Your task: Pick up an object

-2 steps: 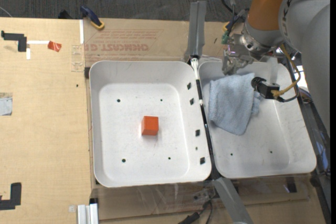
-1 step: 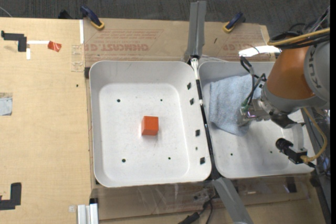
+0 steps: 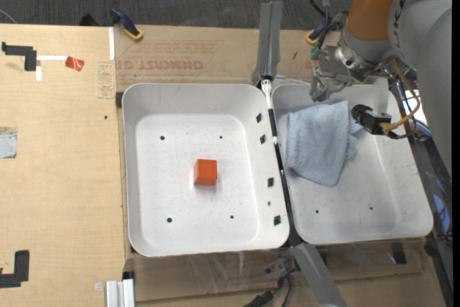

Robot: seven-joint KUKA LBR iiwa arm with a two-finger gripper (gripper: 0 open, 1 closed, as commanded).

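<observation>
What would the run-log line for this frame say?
end effector: over right bin, at cloth's far edge | cube: left bin, untouched | pick: not confirmed

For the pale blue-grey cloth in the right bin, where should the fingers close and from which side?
Probably from straight above, pinching a raised fold near the middle of the pale blue-grey cloth. It lies crumpled and mostly flat in the right white bin, so it offers no firm edge from the side. The two-finger gripper is at its far edge, near the bin wall, where a pinch looks cramped.

Cardboard sheet (image 3: 180,54) behind two white bins (image 3: 133,176), perhaps clamped (image 3: 126,24).
</observation>
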